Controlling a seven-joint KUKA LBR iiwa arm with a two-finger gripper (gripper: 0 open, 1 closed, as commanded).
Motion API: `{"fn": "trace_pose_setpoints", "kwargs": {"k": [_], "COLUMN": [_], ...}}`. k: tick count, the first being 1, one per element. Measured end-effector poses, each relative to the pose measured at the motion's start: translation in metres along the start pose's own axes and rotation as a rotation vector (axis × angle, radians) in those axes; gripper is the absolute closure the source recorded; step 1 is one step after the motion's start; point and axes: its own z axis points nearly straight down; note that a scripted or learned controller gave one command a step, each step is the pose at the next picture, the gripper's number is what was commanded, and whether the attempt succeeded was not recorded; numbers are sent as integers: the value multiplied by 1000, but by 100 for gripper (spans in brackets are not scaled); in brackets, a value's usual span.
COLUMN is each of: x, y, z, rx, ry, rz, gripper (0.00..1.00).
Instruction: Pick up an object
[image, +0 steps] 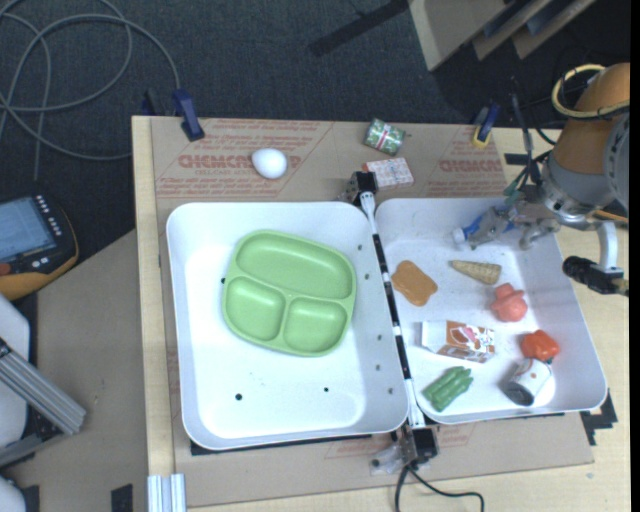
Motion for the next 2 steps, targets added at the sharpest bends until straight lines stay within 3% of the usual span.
{"fn": "trace_pose_setpoints", "kwargs": {"k": [1, 2], "x": [60, 59], "y": [3, -28], "z": [-47, 14], "rx": [-19, -14], "ry": [-9, -10], "rz": [1, 4], "gripper": [0, 0]}}
